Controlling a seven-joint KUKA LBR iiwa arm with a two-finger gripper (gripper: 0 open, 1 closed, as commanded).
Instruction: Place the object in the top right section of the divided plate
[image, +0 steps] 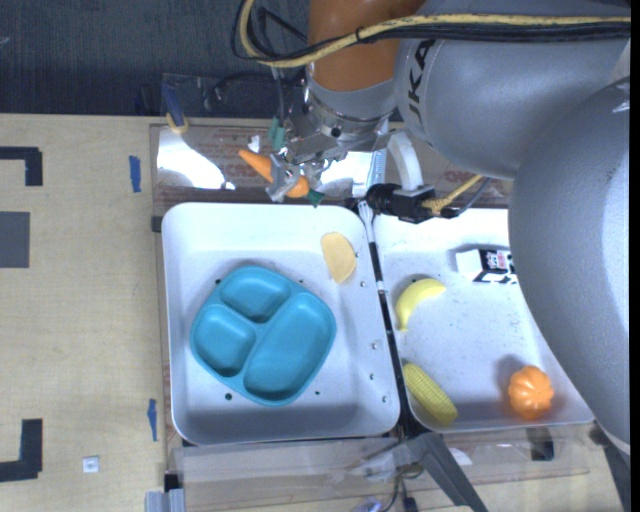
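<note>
Down and left of the claw (293, 168): blue plate (264, 334), rotated in the left bin (190, 400), so easy to mistake which section counts as top right. At the claw itself: clamped on a carrot (270, 166), held near one end above the bin's far rim, well short of the plate. Likely to swing or slip out in transit, or to land straddling a divider. Just below and right: yellow slice (339, 256), close to the path, could get nudged. Farther right and below: banana (418, 297), corn (429, 392), orange (530, 391), out of harm's way.
</note>
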